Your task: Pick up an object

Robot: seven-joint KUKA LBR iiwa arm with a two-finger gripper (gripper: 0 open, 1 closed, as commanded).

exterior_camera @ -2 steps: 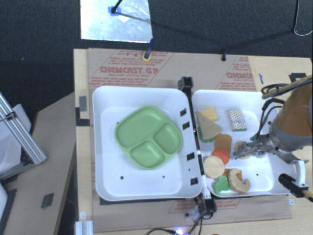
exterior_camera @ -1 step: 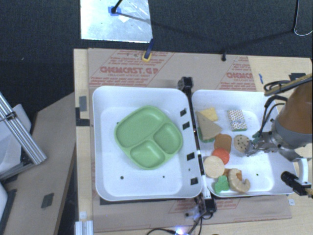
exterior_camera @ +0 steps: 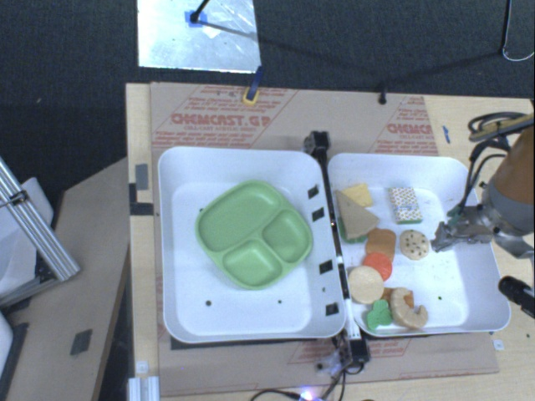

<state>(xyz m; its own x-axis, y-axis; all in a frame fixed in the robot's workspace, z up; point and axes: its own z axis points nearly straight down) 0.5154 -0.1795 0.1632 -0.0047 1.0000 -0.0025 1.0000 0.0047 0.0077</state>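
I've got the gripper (exterior_camera: 443, 237) low over the right bin (exterior_camera: 481, 307), just beside the round speckled cookie (exterior_camera: 413, 244); can't tell its state. Nothing's held. I'd centre over the cookie: flat, rigid, clear of the orange slice (exterior_camera: 380, 242). The toy food (exterior_camera: 378, 284) looks like smooth plastic, crowded near the divider. Green tray (exterior_camera: 251, 232) sits in the left bin (exterior_camera: 180, 307)

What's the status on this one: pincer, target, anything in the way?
Pincer low over right white bin, nothing seen between its tips. Nearest: round speckled cookie, just beside it. Patterned rectangular block close behind; no blocker.
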